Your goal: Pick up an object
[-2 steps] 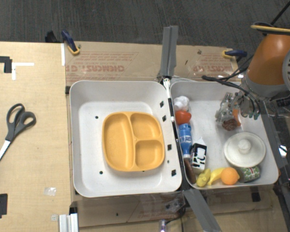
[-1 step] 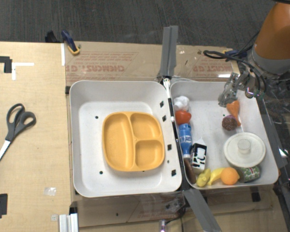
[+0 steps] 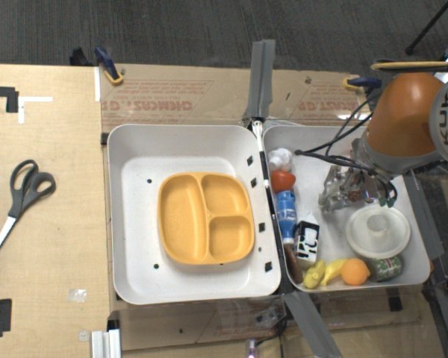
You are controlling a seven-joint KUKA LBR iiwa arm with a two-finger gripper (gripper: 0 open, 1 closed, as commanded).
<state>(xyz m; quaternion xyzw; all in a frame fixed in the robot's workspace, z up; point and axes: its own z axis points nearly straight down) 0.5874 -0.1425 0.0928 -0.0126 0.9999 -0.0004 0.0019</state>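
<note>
I see a divided plate [image 3: 207, 218] in the left bin [image 3: 123, 222]. Right bin [image 3: 412, 274] holds a bowl [image 3: 378, 230] at frame right, perhaps a bottle [image 3: 286, 213] along its left wall.

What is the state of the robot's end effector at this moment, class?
End effector: low inside the shallow white right bin, beside the round white lid-like dish; open or shut cannot be told.

The cardboard sheet [image 3: 172, 95] behind the two bins carries red printed letters, upside down and mirrored, and they cannot be read with certainty. On the arm [image 3: 442, 125], at the right edge, big white letters show in part, something like "KU". The small black and white box [image 3: 306, 241] in the right bin has marks too small to read.
</note>
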